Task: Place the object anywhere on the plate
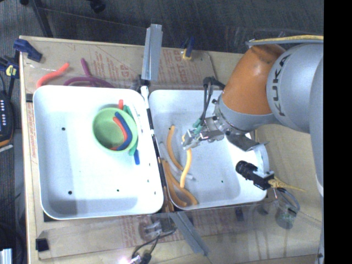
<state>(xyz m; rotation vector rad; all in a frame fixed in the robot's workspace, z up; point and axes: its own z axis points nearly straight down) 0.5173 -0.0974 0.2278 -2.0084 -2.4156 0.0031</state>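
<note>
From my remote station I see the plate [113, 130] in the left bin [71, 186], with several curved pieces lying on it. The gripper [191, 138] hangs over the right bin [220, 188], whose left side holds long flexible strips [176, 172].

The desk [88, 59] is a tan board surface with faint red printing. Two shallow white bins rest directly on it, side by side: the left bin [55, 186] and the right bin [220, 197], their inner walls touching. Behind the left bin, on the bare board, lie an orange strip [52, 75] and a purple strip [88, 77]. A blue clamp [26, 48] grips the far left corner.
</note>
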